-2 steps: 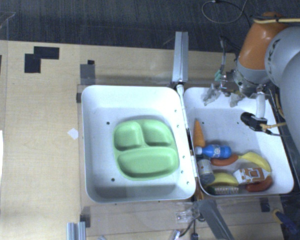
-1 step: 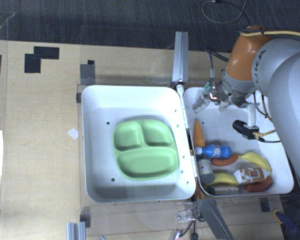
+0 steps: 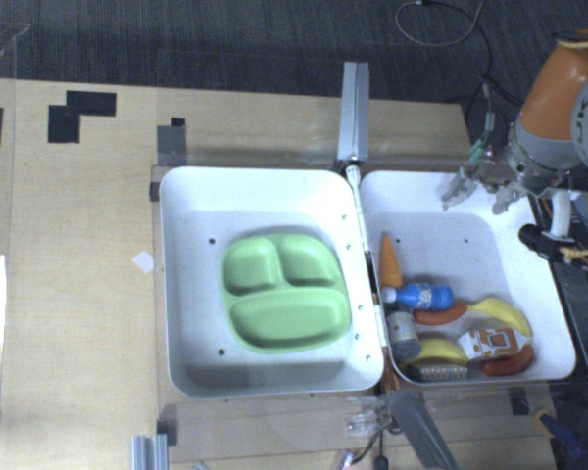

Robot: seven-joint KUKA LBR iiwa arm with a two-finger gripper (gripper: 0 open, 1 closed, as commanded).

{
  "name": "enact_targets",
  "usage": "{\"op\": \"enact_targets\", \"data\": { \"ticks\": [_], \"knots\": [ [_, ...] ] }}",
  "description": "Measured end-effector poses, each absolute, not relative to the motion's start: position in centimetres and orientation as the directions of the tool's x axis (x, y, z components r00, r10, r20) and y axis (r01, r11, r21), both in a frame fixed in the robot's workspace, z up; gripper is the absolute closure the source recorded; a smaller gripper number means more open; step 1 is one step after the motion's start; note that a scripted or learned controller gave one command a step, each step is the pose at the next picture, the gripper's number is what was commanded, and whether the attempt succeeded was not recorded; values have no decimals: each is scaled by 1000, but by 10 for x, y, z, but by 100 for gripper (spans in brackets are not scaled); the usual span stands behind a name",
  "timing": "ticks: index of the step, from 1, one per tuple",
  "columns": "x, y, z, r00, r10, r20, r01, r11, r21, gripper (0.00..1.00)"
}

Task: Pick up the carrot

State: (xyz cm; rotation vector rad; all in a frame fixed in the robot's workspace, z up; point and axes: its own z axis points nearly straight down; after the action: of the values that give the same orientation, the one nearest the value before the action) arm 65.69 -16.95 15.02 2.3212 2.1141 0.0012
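Orange carrot (image 3: 389, 259) lies untouched against the right bin's (image 3: 470, 225) left wall, just above the blue bottle (image 3: 420, 296). Gripper (image 3: 478, 190) hangs over the bin's far edge, fingers apart, empty. Reach and grasp not yet done.

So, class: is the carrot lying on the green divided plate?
No: the carrot lies in the right bin against its left wall, while the green plate sits in the left bin.
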Motion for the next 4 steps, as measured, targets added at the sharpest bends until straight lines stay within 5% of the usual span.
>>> {"op": "enact_targets", "data": {
  "ticks": [1, 2, 3, 4],
  "knots": [
    [671, -99, 87, -239, 971, -2, 971, 239, 2, 0],
    [584, -95, 90, -425, 905, -7, 905, 425, 13, 0],
    [587, -93, 98, -427, 904, -6, 904, 427, 17, 100],
    [611, -127, 89, -514, 858, -7, 858, 514, 12, 100]
  ]
}}
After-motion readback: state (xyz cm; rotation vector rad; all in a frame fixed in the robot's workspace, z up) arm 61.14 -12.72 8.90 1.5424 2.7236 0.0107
